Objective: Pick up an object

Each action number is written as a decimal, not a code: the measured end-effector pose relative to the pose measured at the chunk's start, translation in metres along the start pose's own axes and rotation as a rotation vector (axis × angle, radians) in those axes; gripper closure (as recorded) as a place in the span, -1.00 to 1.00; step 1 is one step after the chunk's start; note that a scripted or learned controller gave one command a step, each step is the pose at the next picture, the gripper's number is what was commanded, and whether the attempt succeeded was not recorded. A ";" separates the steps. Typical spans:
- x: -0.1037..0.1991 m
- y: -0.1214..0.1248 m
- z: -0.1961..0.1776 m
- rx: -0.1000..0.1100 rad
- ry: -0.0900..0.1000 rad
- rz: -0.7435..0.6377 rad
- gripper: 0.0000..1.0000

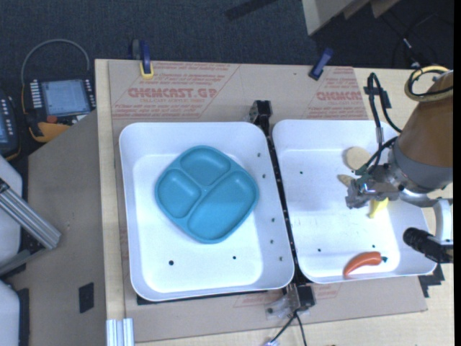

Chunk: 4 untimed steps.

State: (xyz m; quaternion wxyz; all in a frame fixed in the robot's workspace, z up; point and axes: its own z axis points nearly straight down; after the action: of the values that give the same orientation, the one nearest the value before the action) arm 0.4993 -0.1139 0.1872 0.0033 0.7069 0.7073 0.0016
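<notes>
The gripper (358,192) hangs low in the right white bin (317,215), fingers' spread impossible to tell; a yellow plastic piece (377,207) lies at its 4 o'clock; one orange curved plastic pepper (362,262) at 6; one beige rounded object (355,157) at 12; one blue divided plastic plate (207,193) sits in the left white bin (144,244).

Bright even overhead light, soft shadows, mild glare on white bins (137,215), slight blur.

Arm, single, grey with orange band: entered from the right.
Gripper (358,192) hung low, pointing left, wrist angled downward; dark cables looped over the upper arm. Finger spacing was unreadable.
</notes>
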 end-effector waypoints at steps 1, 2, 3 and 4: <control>-0.001 0.002 -0.064 -0.001 0.000 -0.001 1.00; 0.050 0.009 -0.069 0.003 0.003 -0.006 1.00; 0.094 0.015 -0.065 0.005 0.002 -0.004 1.00; 0.137 0.014 -0.051 0.011 0.005 -0.004 1.00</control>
State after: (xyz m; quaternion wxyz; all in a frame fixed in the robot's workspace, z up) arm 0.5133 0.0237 0.2383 -0.0023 0.7055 0.7087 -0.0009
